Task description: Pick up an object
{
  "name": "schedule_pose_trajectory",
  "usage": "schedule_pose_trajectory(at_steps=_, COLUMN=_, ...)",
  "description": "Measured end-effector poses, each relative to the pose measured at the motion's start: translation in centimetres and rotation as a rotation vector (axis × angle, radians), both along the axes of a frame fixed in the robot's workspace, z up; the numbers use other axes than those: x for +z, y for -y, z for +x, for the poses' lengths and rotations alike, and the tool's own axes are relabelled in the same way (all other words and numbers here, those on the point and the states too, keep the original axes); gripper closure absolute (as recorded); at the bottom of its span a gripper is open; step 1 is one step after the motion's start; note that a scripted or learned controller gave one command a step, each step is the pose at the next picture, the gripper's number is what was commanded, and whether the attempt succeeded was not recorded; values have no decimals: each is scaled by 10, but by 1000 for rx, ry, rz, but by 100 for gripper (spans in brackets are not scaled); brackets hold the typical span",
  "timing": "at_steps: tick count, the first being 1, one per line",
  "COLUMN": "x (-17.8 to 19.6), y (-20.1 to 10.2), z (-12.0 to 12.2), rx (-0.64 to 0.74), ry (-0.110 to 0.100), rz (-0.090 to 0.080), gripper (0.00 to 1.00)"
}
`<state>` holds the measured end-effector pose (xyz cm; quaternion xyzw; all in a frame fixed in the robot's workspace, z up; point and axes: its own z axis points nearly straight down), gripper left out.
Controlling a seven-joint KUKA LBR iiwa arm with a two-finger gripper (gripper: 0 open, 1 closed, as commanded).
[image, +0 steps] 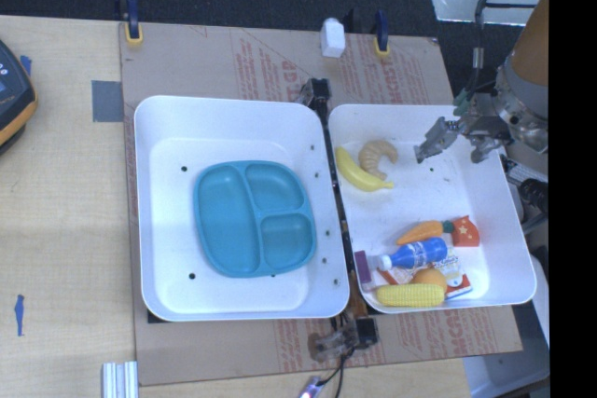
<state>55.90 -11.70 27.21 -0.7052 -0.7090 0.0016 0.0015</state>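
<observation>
end effector above the right bin, nothing pinched yet

the 2-finger end effector [459, 143] hangs over the upper part of the right shallow white plastic bin [494, 200], its dark fingers spread apart with bare bin floor showing between them. candidates for the pick lie apart from it: a smooth curved yellow toy banana [360, 172] touching a tan ridged croissant-shaped toy [379, 154] just to its left, and a crowded pile at the bin's lower edge, with an orange toy carrot [424, 231], a small red carton [465, 231], a glossy blue and white bottle [417, 253] and a bumpy yellow corn cob [409, 295].

risks, as a judgement: the banana and croissant touch, so fingers closing on 1 may nudge or drag the other. both are rounded and probably slick, so an off-centre pinch could squirt them out. the pile is tightly packed, leaving little room for fingers. the left white bin [159, 200] holds a matte blue 3-compartment plate [254, 217].
</observation>
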Motion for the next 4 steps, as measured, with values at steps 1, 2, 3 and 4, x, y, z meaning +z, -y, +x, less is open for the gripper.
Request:
schedule_pose_trajectory(at_steps=1, x=-79, y=-15, z=-54, rx=-1, ry=-2, rz=0, gripper=0)
schedule_pose_trajectory(at_steps=2, x=-181, y=-4, z=-48, rx=0, ry=-2, rz=0, gripper=0)
schedule_pose_trajectory(at_steps=3, x=-171, y=-3, z=-48, rx=3, ry=-2, rz=-1, gripper=100)
schedule_pose_trajectory(at_steps=4, x=-80, y=-59, z=35, rx=0, ry=3, rz=0, gripper=100)
